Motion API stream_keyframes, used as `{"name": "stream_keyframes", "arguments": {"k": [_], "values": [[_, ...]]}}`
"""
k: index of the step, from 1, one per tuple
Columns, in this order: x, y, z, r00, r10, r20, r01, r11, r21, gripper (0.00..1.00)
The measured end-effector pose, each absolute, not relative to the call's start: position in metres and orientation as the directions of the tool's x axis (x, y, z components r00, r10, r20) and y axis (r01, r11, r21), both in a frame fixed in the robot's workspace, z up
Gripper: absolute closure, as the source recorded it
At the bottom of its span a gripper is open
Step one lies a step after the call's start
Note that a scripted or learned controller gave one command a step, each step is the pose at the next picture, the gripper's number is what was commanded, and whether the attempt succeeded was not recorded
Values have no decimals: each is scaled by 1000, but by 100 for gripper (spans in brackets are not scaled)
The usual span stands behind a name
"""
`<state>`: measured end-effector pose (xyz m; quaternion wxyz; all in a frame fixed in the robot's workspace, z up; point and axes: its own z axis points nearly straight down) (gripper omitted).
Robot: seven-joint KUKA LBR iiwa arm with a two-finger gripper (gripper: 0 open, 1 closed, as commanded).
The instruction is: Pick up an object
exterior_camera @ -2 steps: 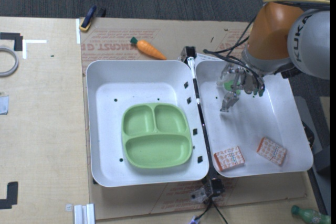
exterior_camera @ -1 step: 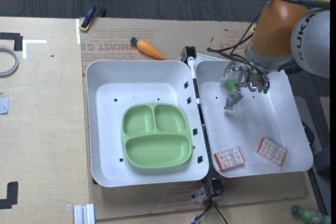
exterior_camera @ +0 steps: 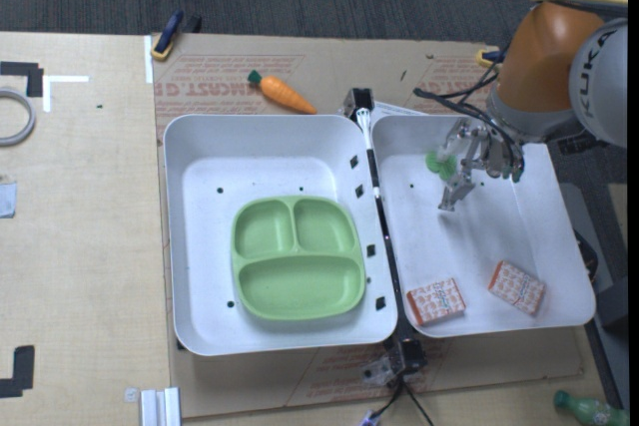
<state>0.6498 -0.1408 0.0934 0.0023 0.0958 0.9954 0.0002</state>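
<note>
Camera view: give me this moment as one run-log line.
end effector: over right bin, far side | green object: at fingers, grasp unclear | two packets: near edge | green plate: left bin

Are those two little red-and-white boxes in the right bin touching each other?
Apart. The camera view shows one box near the bin's front left corner and the other box farther right, with bare white bin floor plainly between them.

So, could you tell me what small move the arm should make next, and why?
Probably lift straight up a little: the pincer sits in the right bin beside a small green object, and rising would show whether it is gripped.
</note>
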Motion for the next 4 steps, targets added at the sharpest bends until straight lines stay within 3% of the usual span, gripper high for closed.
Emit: {"name": "stream_keyframes", "arguments": {"k": [1,2,3,4], "values": [[653,-174,103,-998,57,-7,57,998,0,0],[590,-123,173,-1000,31,-2,31,1000,0,0],[536,-136,191,-991,-130,-2,-130,991,0,0],[500,-168,93,-944,-329,-2,-329,944,0,0]]}}
